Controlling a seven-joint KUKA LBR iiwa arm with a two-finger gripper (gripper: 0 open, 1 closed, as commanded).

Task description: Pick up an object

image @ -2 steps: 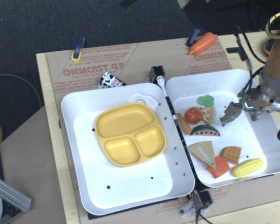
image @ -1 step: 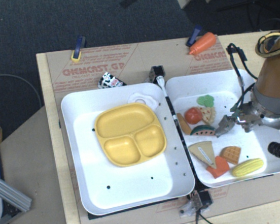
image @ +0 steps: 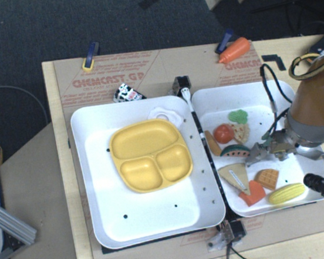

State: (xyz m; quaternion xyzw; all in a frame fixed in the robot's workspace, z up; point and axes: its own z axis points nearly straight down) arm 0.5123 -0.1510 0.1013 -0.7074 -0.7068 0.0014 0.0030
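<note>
Camera view had the grey arm's end effector [image: 258, 151] hanging low over the right-hand shallow white plastic bin [image: 276, 96], just beside the dark-rinded toy watermelon slice [image: 234, 151]. Honestly couldn't tell whether it was apart or together, too small and shadowed, and nothing was visibly caught in it.

Candidates to pick were all packed in that bin: a glossy red toy tomato [image: 223, 132], a green leafy plastic piece [image: 238, 116], a tan wedge-shaped sandwich slice [image: 234, 176], a square brown waffle [image: 267, 178], an orange-red triangular chunk [image: 253, 194] and a smooth yellow corn cob [image: 286, 193].

My guess at the risk: everything was hard, slick plastic and crowded together, so a closing grip could've skidded off the rounded tomato or nudged neighbours instead of catching one. The flat waffle and wedge lay low against the bin floor, hard to get under. The black cable [image: 273, 96] looping over the bin also looked like it could snag.

The left white bin [image: 98, 182] held a matte yellow three-compartment plate [image: 151, 154], well apart from the action, all sitting on the cardboard-covered tabletop [image: 160, 67].
</note>
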